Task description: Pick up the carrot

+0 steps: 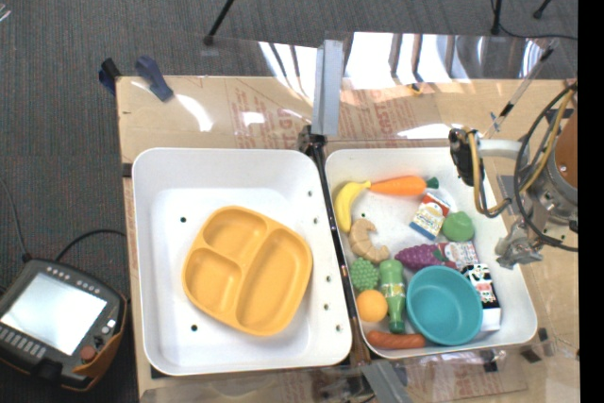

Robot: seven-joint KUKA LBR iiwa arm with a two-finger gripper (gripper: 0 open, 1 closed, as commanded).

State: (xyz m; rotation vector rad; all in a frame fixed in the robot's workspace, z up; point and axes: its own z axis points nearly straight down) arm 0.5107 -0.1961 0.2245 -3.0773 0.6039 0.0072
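The carrot (400,187) is orange with a small green top and lies flat near the far edge of the right bin (521,311). To its left is a yellow banana (346,203). My gripper (521,248) hangs at the right rim of that bin, well to the right of the carrot and nearer the front. It is apart from the carrot, with cables looped around the wrist.
The right bin is crowded: a small carton (429,217), a green round piece (459,226), purple grapes (423,255), a teal bowl (444,304), an orange (372,305) and several other toy foods. The left bin (160,175) holds a yellow divided plate (248,269).
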